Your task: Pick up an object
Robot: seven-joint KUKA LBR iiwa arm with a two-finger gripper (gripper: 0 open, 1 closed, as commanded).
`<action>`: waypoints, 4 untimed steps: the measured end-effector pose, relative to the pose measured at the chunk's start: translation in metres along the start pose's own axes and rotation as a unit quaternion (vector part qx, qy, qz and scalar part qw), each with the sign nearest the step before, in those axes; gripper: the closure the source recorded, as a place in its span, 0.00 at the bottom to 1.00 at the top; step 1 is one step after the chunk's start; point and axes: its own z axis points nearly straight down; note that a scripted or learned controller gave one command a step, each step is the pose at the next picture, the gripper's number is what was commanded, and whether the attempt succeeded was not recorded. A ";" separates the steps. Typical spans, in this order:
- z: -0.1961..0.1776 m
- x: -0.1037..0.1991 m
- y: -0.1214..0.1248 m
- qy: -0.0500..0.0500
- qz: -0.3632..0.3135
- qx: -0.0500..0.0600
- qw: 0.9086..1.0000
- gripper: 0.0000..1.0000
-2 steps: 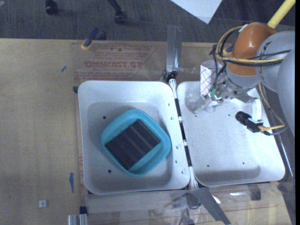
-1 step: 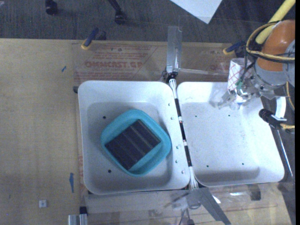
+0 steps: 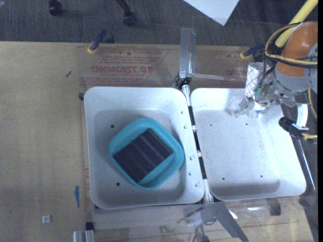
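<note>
A wooden bench is seen at the left, bearing two shallow white bins side by side. In the left bin a single object is lying: a teal dish of rounded-square outline, with a dark ribbed insert set inside it. The dish is turned like a diamond, so its corners are pointed toward roughly twelve, three, six and nine o'clock, and the ribs of the insert are run from about seven to one o'clock. It is placed slightly below the middle of that bin, clear of the walls.

Past the divider, the right bin is met, its floor bare white apart from small screw marks.

At the far right, the arm is seen with its orange band, and the gripper is hung over the upper right corner of the right bin. Whether its claw is apart or together cannot be told; the view there is blurred, and nothing is seen held.

From the gripper the dish is judged to lie at about eight o'clock, well apart, across the divider. A pick would therefore call for a traverse leftward into the other bin before any descent.
</note>
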 end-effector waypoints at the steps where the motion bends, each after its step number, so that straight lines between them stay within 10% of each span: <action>1: 0.013 0.028 0.001 -0.006 -0.063 0.003 0.998 0.00; 2: 0.013 0.000 0.000 0.007 -0.076 0.005 0.997 0.00; 3: 0.014 0.077 0.011 -0.003 -0.080 0.002 0.997 0.00; 4: -0.005 0.042 -0.006 -0.006 -0.172 -0.006 0.985 0.00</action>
